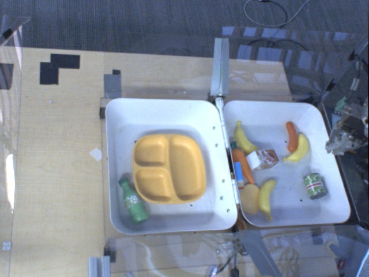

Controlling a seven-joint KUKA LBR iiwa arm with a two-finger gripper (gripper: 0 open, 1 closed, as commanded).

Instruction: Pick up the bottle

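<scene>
The bottle (132, 200) is green with a white label. It lies in the front left corner of the left bin (115, 154), next to the yellow divided plate (170, 167). My gripper (341, 141) hangs at the right edge of the right bin (323, 212), far from the bottle, with the whole width of both bins between them. Nothing shows under it but bare bin rim.
The right bin holds three bananas (298, 149), a carrot (244, 166), a red sausage (291, 133), a small carton (264, 158), a green can (315, 186) and a blue item (237, 171) by the dividing wall. A metal post (219, 68) stands behind the bins.
</scene>
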